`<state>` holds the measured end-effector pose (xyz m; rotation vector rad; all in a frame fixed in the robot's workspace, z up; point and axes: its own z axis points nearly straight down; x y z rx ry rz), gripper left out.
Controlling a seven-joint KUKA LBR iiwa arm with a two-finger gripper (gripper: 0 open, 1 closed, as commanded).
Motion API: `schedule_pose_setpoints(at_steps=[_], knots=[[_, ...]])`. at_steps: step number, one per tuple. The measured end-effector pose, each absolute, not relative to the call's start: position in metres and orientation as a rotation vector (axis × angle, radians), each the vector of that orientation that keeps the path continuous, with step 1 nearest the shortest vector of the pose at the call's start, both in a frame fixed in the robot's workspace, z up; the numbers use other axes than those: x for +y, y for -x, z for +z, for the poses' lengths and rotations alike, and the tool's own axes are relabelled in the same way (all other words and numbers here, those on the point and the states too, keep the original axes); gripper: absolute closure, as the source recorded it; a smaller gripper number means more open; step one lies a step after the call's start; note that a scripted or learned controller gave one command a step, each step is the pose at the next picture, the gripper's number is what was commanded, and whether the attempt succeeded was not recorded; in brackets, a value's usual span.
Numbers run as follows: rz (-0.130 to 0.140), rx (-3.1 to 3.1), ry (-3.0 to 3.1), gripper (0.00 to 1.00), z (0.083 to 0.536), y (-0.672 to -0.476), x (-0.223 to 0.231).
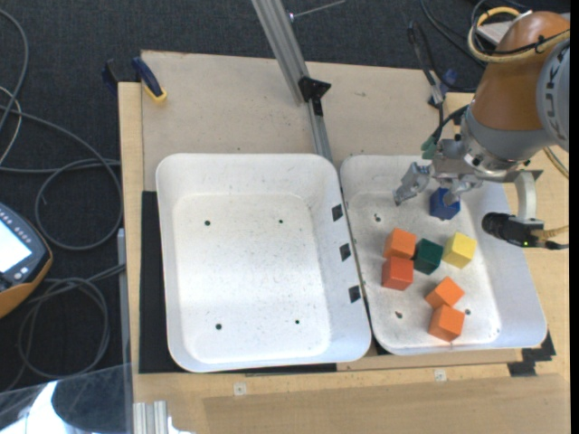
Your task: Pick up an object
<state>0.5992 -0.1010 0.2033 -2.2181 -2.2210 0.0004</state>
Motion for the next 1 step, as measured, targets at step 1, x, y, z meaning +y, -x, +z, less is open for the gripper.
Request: schedule_pose_setpoints(at_steps=[1], knots=[[0.000, -2.221, 2.219, 0.00, 0.2033, -0.5992, -0.1011]])
